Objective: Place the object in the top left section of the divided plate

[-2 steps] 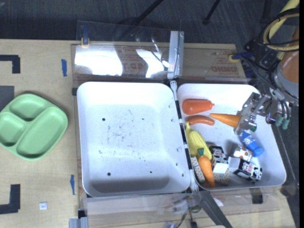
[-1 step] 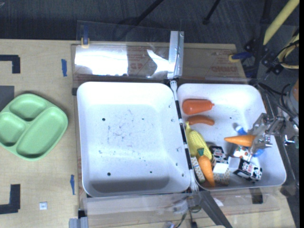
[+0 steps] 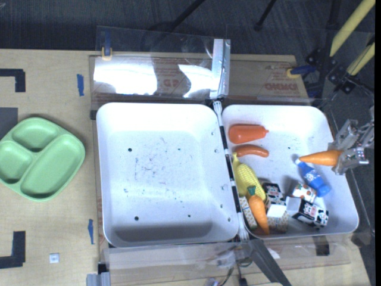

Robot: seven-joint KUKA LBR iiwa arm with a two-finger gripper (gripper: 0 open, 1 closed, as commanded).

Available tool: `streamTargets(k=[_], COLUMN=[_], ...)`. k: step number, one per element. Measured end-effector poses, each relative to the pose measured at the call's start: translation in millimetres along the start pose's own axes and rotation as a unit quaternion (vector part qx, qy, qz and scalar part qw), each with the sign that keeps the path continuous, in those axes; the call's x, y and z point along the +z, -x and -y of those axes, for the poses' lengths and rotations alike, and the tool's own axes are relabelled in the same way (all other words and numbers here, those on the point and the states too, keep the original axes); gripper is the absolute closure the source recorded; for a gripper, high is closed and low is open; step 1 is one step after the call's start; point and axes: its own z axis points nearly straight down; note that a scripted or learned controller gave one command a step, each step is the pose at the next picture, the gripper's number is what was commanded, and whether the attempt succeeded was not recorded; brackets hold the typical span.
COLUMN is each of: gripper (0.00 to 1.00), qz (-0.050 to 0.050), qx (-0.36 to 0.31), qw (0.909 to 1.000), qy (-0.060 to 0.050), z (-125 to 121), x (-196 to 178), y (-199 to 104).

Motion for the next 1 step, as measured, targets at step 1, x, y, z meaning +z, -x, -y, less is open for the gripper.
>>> streamTargets(k=[1], gripper=[1.0], qz=[0.0], qx=[-0.005], qw=[1.0], qy=[0.0], z=[-2.8], x=[-65.2], y=[-0.2])
